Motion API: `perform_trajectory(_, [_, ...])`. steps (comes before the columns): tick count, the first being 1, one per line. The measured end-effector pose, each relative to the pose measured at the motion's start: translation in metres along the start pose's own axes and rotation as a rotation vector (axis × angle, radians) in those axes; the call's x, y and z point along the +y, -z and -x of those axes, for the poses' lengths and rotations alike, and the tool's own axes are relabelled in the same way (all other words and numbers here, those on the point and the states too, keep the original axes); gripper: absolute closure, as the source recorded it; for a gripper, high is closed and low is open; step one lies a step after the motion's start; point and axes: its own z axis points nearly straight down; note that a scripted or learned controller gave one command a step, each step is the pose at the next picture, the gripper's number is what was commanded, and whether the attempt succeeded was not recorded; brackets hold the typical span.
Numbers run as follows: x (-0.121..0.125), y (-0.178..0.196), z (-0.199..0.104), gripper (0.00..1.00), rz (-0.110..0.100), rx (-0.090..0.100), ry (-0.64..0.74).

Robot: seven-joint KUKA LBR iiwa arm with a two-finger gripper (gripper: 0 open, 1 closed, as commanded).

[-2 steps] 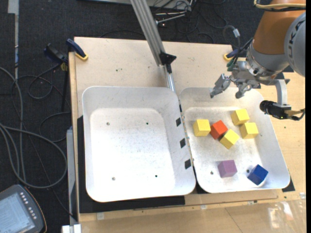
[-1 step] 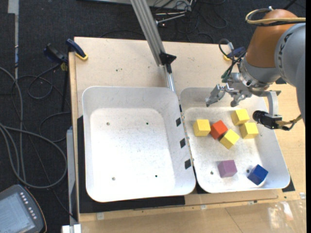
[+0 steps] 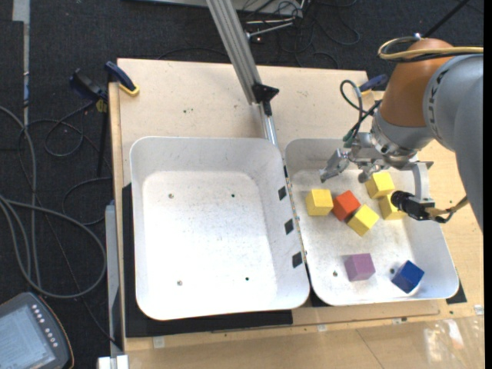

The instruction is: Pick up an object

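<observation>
Gripper (image 3: 361,166) of the grey arm (image 3: 450,91) poised over the right bin (image 3: 430,279), near its far edge; whether the jaws are parted or closed cannot be told, and no object is seen between them. Yellow cubes (image 3: 320,201), (image 3: 380,184) and (image 3: 363,220) cluster around an orange cube (image 3: 346,204) just beside the gripper. Purple cube (image 3: 359,267) and blue cube (image 3: 407,276) lie nearer the front rim. Left bin (image 3: 154,160) adjoins.
</observation>
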Motion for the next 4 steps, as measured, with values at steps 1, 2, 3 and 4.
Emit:
perform_trajectory(1, [0.002, 0.014, 0.0, 1.0, 0.008, -0.001, 0.0])
perform_trajectory(2, [0.01, 0.074, 0.006, 1.0, 0.014, -0.003, 0.003])
perform_trajectory(3, [0.011, 0.098, 0.006, 1.0, 0.01, -0.001, 0.003])
perform_trajectory(4, [0.011, 0.109, -0.049, 1.0, 0.007, 0.001, 0.01])
